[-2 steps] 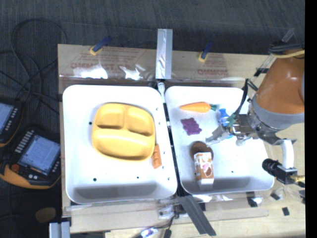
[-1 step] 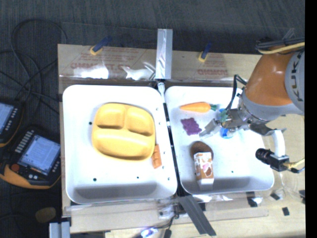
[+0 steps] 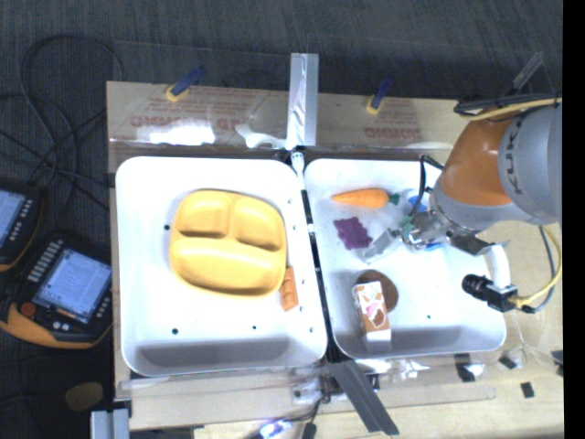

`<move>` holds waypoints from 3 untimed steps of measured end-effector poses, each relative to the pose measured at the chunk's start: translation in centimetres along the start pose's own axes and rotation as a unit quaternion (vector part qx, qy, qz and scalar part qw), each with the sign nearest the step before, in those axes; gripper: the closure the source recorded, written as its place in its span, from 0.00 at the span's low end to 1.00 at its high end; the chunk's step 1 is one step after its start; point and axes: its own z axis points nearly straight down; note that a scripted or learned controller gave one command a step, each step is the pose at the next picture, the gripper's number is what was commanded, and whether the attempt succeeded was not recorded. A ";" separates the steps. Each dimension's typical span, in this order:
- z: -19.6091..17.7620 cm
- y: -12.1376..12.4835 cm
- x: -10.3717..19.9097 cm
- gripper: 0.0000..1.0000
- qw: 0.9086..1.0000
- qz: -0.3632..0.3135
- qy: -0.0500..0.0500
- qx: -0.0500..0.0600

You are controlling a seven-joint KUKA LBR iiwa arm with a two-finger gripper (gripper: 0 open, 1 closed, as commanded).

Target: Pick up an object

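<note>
My gripper [image 3: 409, 233] hangs low over the middle of the right bin [image 3: 457, 332], below the arm's orange band. An orange carrot [image 3: 361, 198] lies just up and left of it. A purple piece [image 3: 350, 233] sits to its left, a short gap away. Nearer the front, a small carton [image 3: 370, 310] leans on a brown disc [image 3: 382, 287]. Nothing can be seen held by the gripper.
The left bin [image 3: 146, 337] holds a large yellow divided tray [image 3: 228, 242] and a small orange piece [image 3: 290, 289] against its right wall. The ridge between the bins runs just left of the purple piece. Cables and a handheld screen lie off the bench at left.
</note>
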 end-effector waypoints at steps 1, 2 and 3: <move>0.1 9.6 2.7 0.00 0.999 -0.045 0.001 0.007; 0.4 8.1 -3.8 0.00 1.000 -0.022 0.005 0.002; 0.5 9.3 -2.4 0.00 0.997 0.072 -0.002 0.006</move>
